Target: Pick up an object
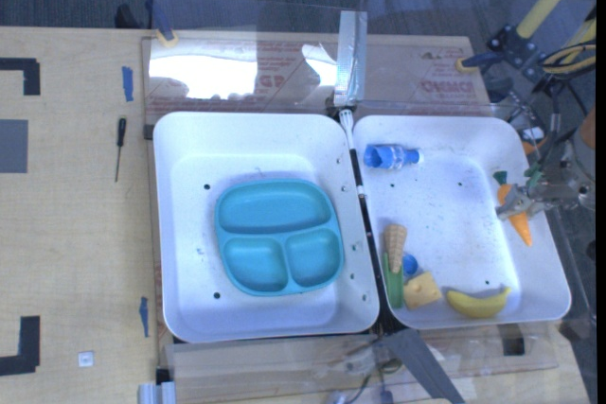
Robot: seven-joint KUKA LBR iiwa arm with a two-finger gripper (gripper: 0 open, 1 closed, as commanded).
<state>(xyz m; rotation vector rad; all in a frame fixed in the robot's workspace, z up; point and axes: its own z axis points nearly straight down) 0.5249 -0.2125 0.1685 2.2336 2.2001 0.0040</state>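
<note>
Two shallow white bins are seen side by side on the bench. The left bin holds a single item: a teal divided plate, lying flat around bin centre, one long compartment toward 12 o'clock and two smaller ones toward 6 o'clock, nothing visible in any compartment. The right bin holds the loose objects. A small blue bottle lies on its side toward 11 o'clock of that bin, near the divider. An ice-cream-cone-shaped toy is placed at about 8 o'clock, close to the divider, with a small blue piece just beside it at its 5 o'clock. A green piece lies against the divider edge, touching or nearly touching a yellow wedge-like block at its 3 o'clock. A banana lies flat at about 6 o'clock of the bin, just beside the yellow block. At the bin's 3 o'clock rim an orange carrot-like object is seen, apparently at the gripper, which sits among cables at the rim; whether the carrot is actually clamped cannot be told, and the state of the tool cannot be told. A screwdriver-like tool lies on the wooden bench at 9 o'clock of the left bin.
</note>
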